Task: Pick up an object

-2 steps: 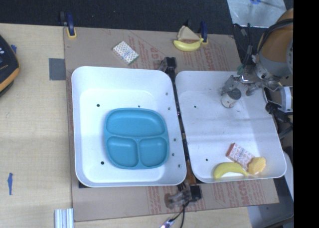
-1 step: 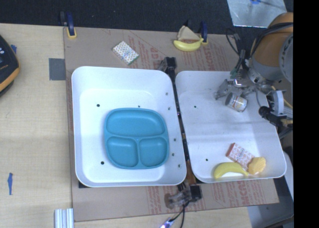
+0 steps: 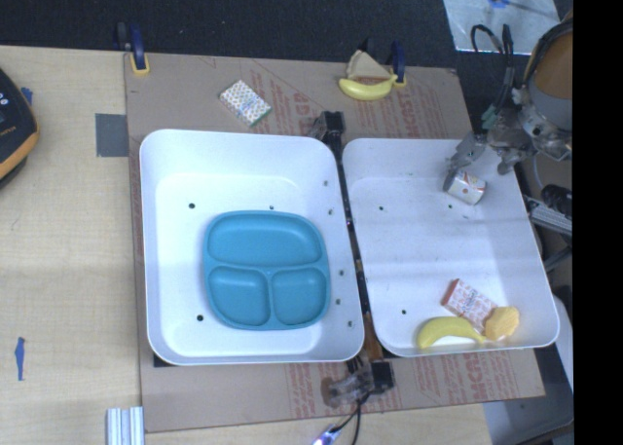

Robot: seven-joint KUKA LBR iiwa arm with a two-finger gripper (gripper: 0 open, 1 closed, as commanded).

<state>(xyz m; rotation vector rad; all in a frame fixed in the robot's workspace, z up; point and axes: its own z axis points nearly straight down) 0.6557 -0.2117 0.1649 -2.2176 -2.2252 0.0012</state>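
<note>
You have two bins side by side: the left bin holds a divided tray near its centre. In the right bin, a banana lies at five o'clock, touching a small round fruit on its right, with a packet just behind them. The gripper hangs at one o'clock. Beyond the bins, a second banana lies at twelve o'clock and a small packet at eleven.
</note>
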